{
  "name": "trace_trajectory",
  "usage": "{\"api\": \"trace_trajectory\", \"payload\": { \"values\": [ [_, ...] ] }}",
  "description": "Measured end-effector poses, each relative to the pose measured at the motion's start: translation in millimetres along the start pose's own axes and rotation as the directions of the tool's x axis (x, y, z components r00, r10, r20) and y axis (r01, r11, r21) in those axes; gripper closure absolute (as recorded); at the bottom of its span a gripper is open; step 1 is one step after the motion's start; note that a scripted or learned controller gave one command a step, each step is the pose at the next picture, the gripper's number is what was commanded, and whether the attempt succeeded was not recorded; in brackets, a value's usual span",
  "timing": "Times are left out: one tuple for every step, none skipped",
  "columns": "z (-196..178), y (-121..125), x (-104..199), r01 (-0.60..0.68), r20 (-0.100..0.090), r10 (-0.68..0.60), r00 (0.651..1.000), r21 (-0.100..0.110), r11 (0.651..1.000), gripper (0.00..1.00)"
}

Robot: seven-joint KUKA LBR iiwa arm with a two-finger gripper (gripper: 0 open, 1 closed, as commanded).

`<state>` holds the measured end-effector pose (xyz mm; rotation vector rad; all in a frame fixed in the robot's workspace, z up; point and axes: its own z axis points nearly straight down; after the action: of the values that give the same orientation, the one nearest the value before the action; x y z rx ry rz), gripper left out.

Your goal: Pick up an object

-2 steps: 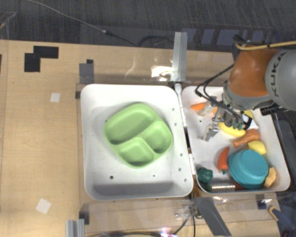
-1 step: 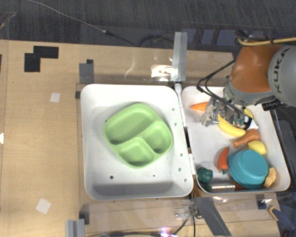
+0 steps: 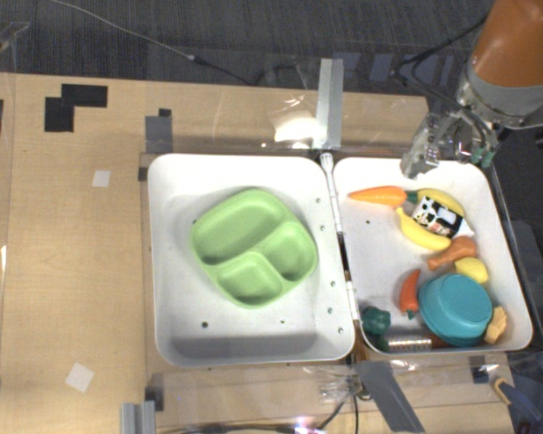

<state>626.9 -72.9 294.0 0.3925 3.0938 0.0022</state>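
Orange carrot (image 3: 377, 194) lies at the right bin's (image 3: 375, 283) far end, just beside the banana (image 3: 430, 220). Gripper (image 3: 423, 163) hovers above that end with nothing between its fingers; how wide they stand, cannot tell. Carrot likely light, rigid, smooth plastic; grasp across its thick middle.

Green tray (image 3: 253, 247), orange carrot (image 3: 376, 195), teal bowl (image 3: 456, 307)
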Motion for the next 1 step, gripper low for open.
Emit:
{"api": "trace_trajectory", "payload": {
  "values": [
    [5.8,-0.6,1.8,0.0,-0.011,0.0,1.0,0.002,1.0,0.0]
  ]
}}
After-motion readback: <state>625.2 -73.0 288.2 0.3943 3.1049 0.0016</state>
